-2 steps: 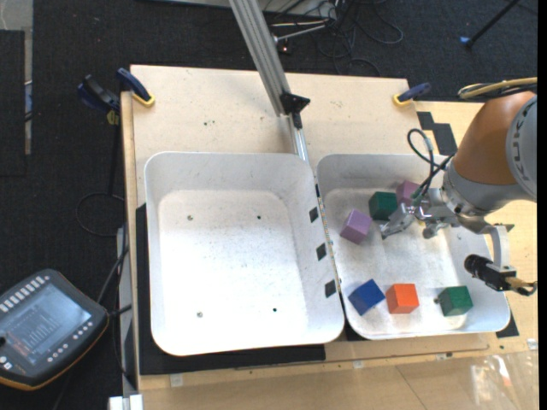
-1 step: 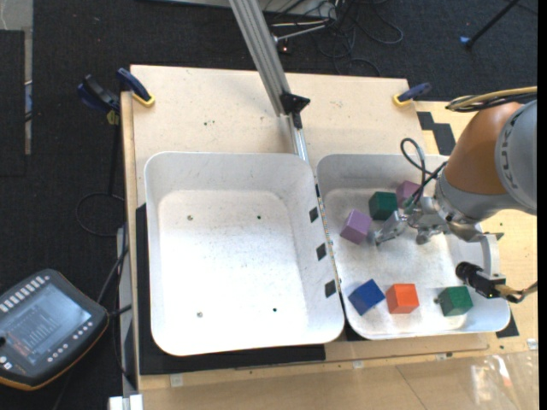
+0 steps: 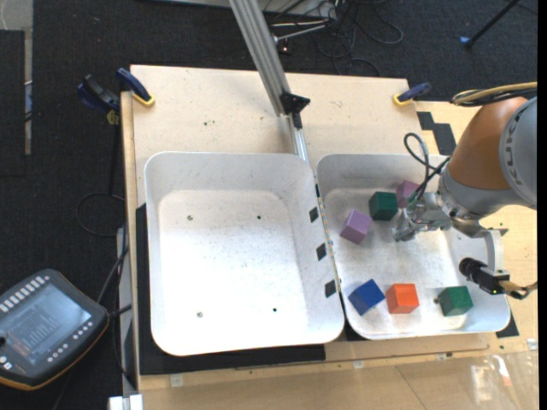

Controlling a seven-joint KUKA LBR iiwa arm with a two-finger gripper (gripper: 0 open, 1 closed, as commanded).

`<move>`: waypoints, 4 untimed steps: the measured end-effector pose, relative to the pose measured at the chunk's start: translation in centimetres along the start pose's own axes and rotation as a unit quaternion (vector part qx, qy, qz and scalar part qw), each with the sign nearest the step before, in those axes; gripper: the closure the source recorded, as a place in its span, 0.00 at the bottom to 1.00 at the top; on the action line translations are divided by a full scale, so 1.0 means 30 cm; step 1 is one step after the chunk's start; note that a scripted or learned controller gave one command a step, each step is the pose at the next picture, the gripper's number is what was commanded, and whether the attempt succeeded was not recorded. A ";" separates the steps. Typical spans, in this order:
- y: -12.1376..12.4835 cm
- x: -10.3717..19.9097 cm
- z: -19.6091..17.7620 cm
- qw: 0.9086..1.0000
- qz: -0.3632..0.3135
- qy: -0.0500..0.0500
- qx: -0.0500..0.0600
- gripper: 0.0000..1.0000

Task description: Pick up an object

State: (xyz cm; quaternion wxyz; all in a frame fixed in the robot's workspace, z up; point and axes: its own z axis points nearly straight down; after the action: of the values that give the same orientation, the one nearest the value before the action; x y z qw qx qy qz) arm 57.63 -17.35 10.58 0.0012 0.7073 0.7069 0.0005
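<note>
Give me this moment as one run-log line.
gripper: low in right bin, beside green cube | grasp: unconfirmed | nearby: purple cube | front row: blue, orange, green

You have two bins side by side on the bench (image 3: 222, 109). In the right bin (image 3: 479, 319), three blocks (image 3: 402, 297) sit in a row along its near side, three more blocks (image 3: 356, 225) cluster farther back, and the gripper (image 3: 405, 229) sits low just right of those. The left bin (image 3: 171, 178) lies beside it.
</note>
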 end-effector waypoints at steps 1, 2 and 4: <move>0.001 -0.007 -0.211 1.000 -0.001 -0.001 -0.002 1.00; 0.007 -0.009 -0.390 1.000 -0.001 -0.001 -0.003 1.00; 0.054 0.353 -0.411 1.000 -0.004 0.001 0.000 1.00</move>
State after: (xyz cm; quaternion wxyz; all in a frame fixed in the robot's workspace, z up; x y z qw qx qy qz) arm 59.24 -6.75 22.89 0.0007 0.7045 0.7097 0.0014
